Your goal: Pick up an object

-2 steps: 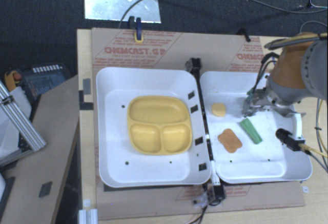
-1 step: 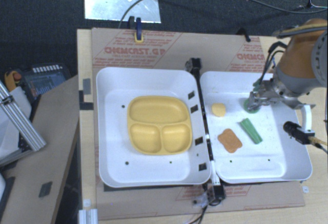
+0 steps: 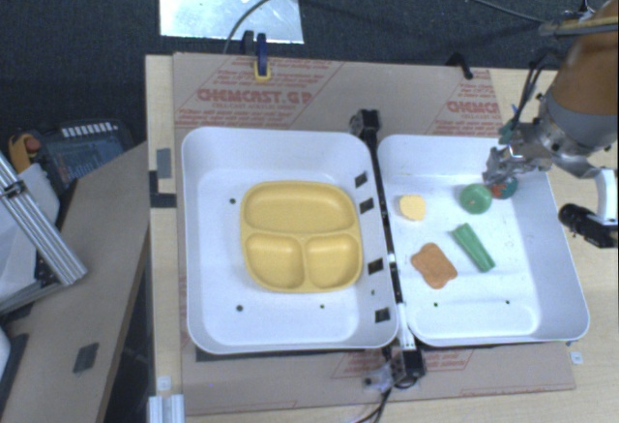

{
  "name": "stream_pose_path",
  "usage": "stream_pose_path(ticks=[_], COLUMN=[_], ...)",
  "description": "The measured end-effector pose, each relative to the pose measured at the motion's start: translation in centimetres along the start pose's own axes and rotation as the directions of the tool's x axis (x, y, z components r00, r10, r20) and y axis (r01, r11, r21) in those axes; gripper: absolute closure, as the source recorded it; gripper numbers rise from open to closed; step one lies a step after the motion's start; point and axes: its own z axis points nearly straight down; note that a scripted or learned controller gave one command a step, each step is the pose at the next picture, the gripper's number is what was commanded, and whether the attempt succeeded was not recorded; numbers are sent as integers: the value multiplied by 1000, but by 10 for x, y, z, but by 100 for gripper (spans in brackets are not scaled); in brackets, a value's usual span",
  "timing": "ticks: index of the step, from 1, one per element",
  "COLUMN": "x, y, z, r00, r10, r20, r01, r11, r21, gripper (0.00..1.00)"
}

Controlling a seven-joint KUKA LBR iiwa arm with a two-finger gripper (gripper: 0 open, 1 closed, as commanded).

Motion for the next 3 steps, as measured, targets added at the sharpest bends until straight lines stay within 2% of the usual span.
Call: stream_pose_path(ticks=[1, 2, 3], x=[1, 51, 102], y=[5, -11, -17], z=[-65, -67, -66], r00=[1000, 1000, 1000], r10=[-1, -3, -4], r20=[0, -3, -4], r01=[1, 3, 4], r11=[1000, 1000, 1000], r21=[-1, 7, 7], gripper=[100, 100, 100])
